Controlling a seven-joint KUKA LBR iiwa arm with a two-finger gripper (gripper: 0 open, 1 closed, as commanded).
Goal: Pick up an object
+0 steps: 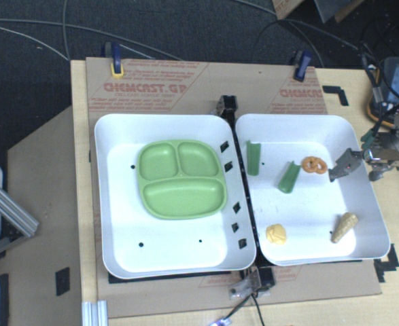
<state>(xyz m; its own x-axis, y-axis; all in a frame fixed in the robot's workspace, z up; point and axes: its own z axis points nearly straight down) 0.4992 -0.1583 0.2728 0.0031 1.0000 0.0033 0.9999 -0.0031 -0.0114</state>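
gripper (352, 163) at 3 o'clock of right bin (362, 202), claw state: can't tell | pretzel (313, 164) nearest, at its 9 | looks light, stiff, brittle | grab across outer loops

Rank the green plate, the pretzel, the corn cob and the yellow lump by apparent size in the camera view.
1. Green plate, by far.
2. Corn cob.
3. Pretzel and yellow lump: too alike to rank.
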